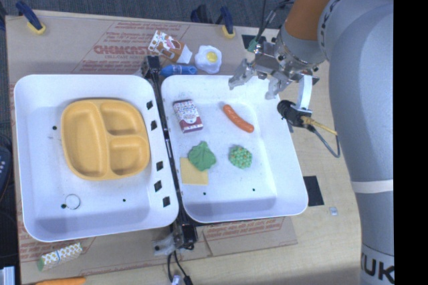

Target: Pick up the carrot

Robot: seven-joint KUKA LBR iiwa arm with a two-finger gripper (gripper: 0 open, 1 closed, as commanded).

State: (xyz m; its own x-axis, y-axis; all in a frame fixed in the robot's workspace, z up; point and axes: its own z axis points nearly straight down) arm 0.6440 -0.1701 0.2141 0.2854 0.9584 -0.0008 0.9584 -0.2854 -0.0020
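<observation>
Orange carrot (238,118) lies slantwise in the right bin (284,176), upper middle of the frame, beside a small red carton (188,116); the tool (255,85) hovers just above it, fingers spread open, gripping nothing

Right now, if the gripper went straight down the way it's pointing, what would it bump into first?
Probably the bare white floor of the right bin, up near its top edge. The gripper hangs open above it, and the carrot lies a bit lower-left. Depth is hard to judge.

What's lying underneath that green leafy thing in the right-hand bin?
A flat yellow cheese slice lies under the lettuce leaf. Its lower part sticks out; the upper part is covered by the leaf, so anything else beneath cannot be seen.
</observation>
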